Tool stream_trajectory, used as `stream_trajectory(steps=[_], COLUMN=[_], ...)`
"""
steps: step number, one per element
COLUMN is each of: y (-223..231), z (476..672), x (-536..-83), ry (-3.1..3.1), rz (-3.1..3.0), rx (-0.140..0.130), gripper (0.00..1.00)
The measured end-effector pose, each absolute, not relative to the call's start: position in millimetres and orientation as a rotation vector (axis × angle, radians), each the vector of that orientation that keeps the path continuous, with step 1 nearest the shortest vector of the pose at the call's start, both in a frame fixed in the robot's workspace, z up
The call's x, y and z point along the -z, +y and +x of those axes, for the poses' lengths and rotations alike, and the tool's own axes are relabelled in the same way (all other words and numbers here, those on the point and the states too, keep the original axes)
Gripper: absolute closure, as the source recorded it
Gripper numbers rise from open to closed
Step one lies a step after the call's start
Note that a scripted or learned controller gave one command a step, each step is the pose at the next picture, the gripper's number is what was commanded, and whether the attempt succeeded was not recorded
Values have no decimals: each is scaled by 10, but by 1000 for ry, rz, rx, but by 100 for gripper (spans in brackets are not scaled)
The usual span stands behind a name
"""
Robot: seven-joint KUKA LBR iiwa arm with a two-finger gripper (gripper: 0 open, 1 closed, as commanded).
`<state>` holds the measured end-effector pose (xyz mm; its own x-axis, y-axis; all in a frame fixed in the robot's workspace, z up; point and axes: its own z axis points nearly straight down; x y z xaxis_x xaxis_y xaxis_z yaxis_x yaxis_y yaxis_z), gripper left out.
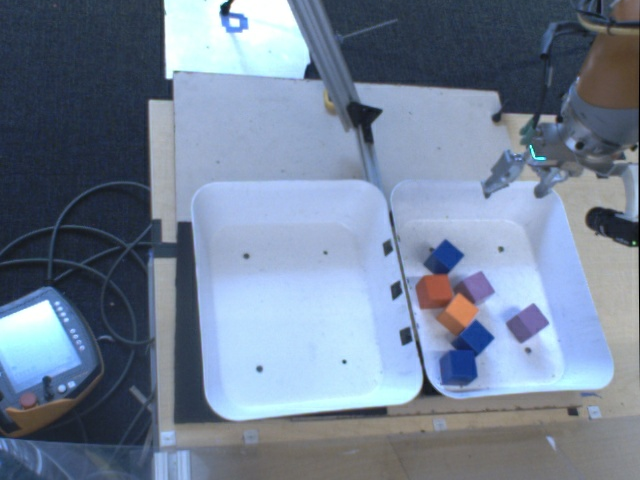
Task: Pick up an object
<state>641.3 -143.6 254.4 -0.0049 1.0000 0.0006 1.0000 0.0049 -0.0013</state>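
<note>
The right bin [575, 258] holds several small blocks. A blue block [444, 257] lies farthest back, with a red-orange block [434, 291] and an orange block [460, 313] just in front of it. Two purple blocks [476, 287] [527, 322] lie to the right. Two more blue blocks [475, 337] [458, 367] sit near the front wall. My gripper [522, 177] hangs above the bin's back rim, well clear of the blocks. Its two fingers are spread apart with nothing between them.
The left bin [215, 268] stands beside the right one. A slanted metal pole [325, 48] crosses the back of the bench. A teach pendant [40, 353] and cables [100, 228] lie on the floor to the left.
</note>
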Motion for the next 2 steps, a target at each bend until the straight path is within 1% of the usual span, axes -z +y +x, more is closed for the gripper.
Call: stream_trajectory(steps=[1, 2], y=[-1436, -1498], z=[6419, 6382], x=[-2565, -2126], ry=[-2229, -2224], rz=[-2216, -2220], rx=[1, -2], gripper=[0, 0])
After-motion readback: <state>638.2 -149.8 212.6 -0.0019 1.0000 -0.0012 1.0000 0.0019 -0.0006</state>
